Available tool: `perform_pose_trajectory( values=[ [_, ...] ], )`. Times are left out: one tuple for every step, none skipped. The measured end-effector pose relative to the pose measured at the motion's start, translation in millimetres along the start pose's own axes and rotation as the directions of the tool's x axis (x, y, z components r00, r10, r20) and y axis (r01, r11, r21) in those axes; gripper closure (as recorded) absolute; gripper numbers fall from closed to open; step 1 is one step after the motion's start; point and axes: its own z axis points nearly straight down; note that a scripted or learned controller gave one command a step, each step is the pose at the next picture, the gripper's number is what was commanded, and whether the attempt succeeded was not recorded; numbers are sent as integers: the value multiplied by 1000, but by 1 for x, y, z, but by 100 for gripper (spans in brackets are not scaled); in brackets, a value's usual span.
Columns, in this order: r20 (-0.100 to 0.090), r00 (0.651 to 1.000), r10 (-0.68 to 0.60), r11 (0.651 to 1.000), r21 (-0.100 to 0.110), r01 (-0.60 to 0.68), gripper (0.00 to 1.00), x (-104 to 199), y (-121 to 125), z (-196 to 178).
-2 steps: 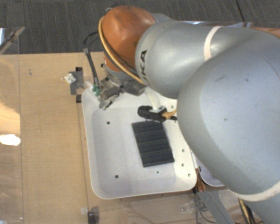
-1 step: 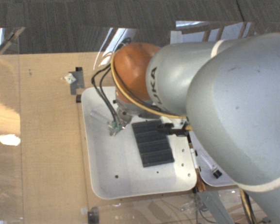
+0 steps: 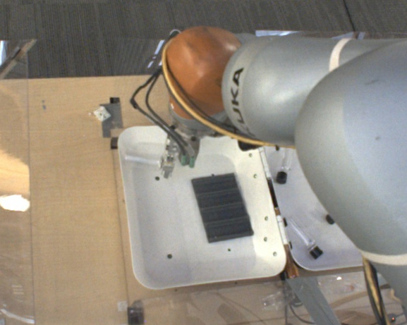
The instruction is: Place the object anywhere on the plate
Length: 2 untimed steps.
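A dark grey ridged plate lies flat in the middle of the left white bin. My gripper hangs over the bin's far part, up and left of the plate and just clear of its far edge. A small green object shows right at the gripper's tip, on its right side. Whether the gripper is gripping it I cannot make out. The orange band and the grey arm cover the bin's far right corner.
The right bin is mostly hidden under the arm; small dark bits lie in it. A small black bracket stands on the bench beyond the left bin's far corner. Tan bench lies to the left.
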Motion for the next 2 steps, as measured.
perform_pose_trajectory(
  values=[
    [-5, 923, -384, 923, 21, 384, 100, 1, 3, 28],
    [4, 812, -583, 812, -13, 583, 100, -8, 46, -33]
  ],
)
